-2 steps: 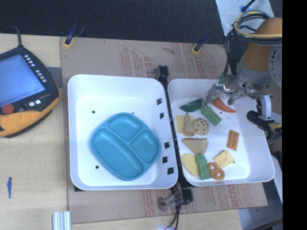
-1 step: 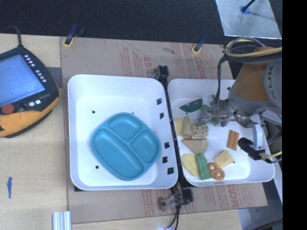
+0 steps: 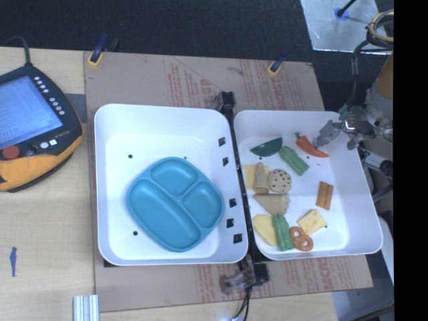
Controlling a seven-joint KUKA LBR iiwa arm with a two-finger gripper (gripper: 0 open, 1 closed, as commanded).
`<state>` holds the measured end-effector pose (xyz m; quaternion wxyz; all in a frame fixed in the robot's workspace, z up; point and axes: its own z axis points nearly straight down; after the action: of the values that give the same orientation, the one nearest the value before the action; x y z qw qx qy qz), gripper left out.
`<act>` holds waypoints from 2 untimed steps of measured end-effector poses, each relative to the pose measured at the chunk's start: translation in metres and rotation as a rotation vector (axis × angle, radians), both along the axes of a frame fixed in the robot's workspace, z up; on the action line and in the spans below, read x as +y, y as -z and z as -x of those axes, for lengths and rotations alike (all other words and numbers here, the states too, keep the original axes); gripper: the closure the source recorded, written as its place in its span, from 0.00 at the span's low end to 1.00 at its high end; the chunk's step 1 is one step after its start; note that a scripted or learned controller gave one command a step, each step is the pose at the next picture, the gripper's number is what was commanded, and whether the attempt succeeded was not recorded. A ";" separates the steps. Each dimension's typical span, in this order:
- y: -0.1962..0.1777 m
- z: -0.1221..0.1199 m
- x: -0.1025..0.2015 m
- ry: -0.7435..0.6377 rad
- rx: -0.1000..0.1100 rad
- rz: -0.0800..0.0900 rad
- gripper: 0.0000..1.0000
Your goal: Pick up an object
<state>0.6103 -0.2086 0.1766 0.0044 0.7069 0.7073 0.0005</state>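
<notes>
While the gripper (image 3: 332, 131) hangs over the upper right corner of the right bin (image 3: 354, 179), whether it is released or clenched cannot be told; nothing shows between them. Just beside it lies a red chili pepper (image 3: 311, 147), with a dark green leaf-shaped piece (image 3: 267, 147) and a green pickle (image 3: 293, 160) to its left. A cookie (image 3: 279, 180), a cheese wedge (image 3: 311, 221) and a pretzel (image 3: 301, 238) lie lower. The left bin (image 3: 114, 179) bears a blue divided plate (image 3: 175, 203).

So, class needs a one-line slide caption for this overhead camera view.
Gripper poised at the right bin by a red chili; blue divided tray in the left bin.
</notes>
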 end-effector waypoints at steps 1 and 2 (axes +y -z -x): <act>0.087 -0.046 -0.003 -0.008 0.005 -0.002 0.00; 0.073 -0.045 -0.003 -0.010 0.009 -0.002 1.00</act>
<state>0.6549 -0.2118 0.1037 0.0005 0.7034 0.7108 -0.0017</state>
